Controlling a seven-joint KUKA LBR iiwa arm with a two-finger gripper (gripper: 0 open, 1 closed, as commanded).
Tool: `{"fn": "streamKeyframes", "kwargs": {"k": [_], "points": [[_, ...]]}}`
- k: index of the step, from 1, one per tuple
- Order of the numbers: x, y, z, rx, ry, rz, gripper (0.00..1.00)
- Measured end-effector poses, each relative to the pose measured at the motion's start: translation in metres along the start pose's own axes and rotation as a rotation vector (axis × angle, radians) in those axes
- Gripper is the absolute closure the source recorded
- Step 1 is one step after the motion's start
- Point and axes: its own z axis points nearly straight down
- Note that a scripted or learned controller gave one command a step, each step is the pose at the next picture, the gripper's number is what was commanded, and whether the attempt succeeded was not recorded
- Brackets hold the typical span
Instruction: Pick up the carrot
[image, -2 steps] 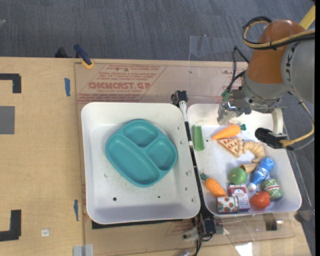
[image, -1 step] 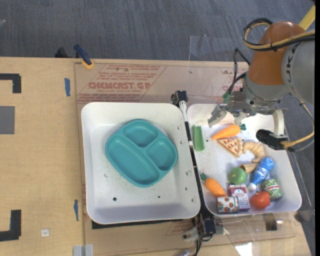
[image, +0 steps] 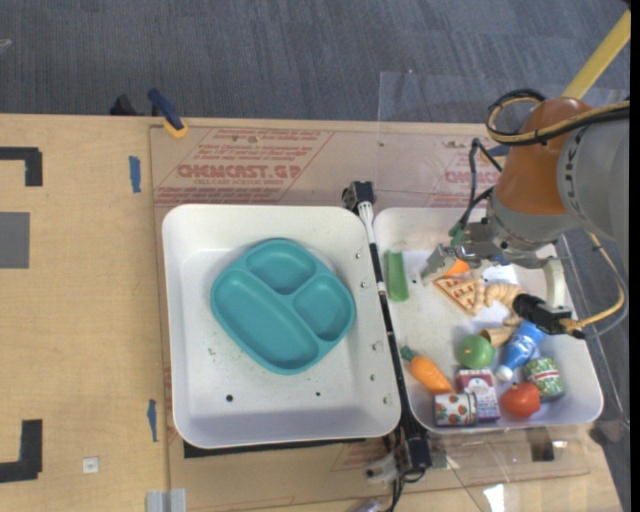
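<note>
Grey arm with orange band (image: 532, 170) comes in from 3 o'clock and sits over the upper part of the right shallow white bin (image: 590, 400). The tool (image: 447, 258) hangs at the bin's 11–12 o'clock zone, metal fingers pointing toward 9 o'clock. They look slightly spread, with a small orange piece (image: 458, 267) right at the tips; can't tell if it's pinched or just lying under them.

Task item: orange plastic carrot with green top (image: 428, 372) lies flat on the bin floor at about 8 o'clock in the right bin, near the left wall, green end toward 10 o'clock. It is well apart from the tool, nothing touching it on the tool side.

Other contents of the right bin:
- green flat stick (image: 397, 275) at 10 o'clock, along the left wall
- tan waffle-pattern wedge (image: 459, 294) just below the tool
- green round apple-like toy (image: 476, 351) near centre
- blue bottle (image: 520, 350) at 4 o'clock of centre
- red-and-white small boxes (image: 466, 398) at 6 o'clock, just beside the carrot's tip
- red tomato-like ball (image: 520, 401) at 5 o'clock

Left white bin (image: 190, 380) holds a teal three-compartment plate (image: 283, 304), roughly centred. Both bins sit on the wooden desk (image: 80, 300).
</note>
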Motion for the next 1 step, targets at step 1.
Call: {"fn": "streamKeyframes", "kwargs": {"k": [1], "points": [[-0.047, 0.0299, 0.0216, -0.008, 0.0, 0.19, 0.0]]}}
